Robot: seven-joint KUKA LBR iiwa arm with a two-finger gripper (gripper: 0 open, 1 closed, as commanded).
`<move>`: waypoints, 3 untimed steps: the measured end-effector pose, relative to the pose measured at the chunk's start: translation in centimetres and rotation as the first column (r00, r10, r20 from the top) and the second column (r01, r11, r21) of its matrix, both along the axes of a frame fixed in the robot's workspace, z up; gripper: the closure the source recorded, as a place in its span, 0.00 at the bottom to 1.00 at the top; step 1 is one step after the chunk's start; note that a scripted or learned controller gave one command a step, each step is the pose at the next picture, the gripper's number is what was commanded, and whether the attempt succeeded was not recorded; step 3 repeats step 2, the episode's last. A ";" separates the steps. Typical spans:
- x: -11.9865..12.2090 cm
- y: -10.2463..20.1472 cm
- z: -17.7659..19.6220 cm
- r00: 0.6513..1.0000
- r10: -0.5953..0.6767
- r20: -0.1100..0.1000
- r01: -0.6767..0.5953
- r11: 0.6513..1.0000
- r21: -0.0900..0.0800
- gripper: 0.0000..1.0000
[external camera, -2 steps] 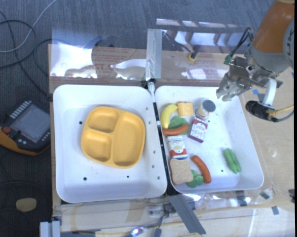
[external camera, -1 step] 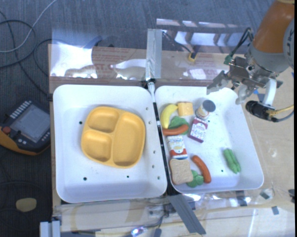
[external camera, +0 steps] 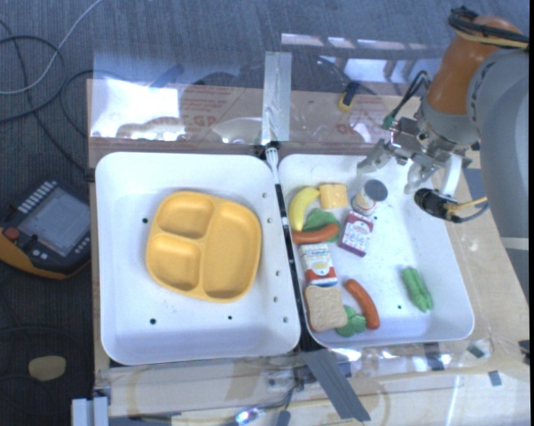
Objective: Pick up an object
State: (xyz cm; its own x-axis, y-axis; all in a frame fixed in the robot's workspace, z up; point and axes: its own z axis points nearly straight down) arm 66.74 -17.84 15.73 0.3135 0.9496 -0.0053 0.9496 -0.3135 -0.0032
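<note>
Camera view: the gripper (external camera: 393,160) hangs over the far edge of the right bin (external camera: 444,264), arm entering from the right. Whether it is spread or pressed together I cannot tell; nothing shows in its grip.

Nearest candidate is a small bottle (external camera: 365,199) with a dark round cap, lying just near and left of the gripper, apart from it. It stands roughly upright, so no strong long axis from above. Touching it on the near side is a red packet (external camera: 357,234), tilted, long axis running far to near.

Left of these: a banana (external camera: 301,205) lying far to near beside the bin wall, a yellow block (external camera: 333,194), a red sausage (external camera: 315,233), a small carton (external camera: 318,263), a slice of bread (external camera: 325,307), a second sausage (external camera: 363,302). A green pod (external camera: 417,288) lies alone at the near right, well apart from the cluster, probably the cleanest pick.

The left bin (external camera: 125,327) holds a yellow divided plate (external camera: 203,245).

Packet and carton bear print, too small to read.
</note>
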 end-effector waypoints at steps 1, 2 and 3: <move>-1.3 -0.2 -6.3 0.997 0.071 0.004 -0.071 0.997 0.003 0.00; -1.3 -0.1 -5.4 0.997 0.073 0.002 -0.073 0.997 0.003 1.00; -1.3 -0.1 -5.4 0.997 0.073 0.002 -0.073 0.997 0.003 1.00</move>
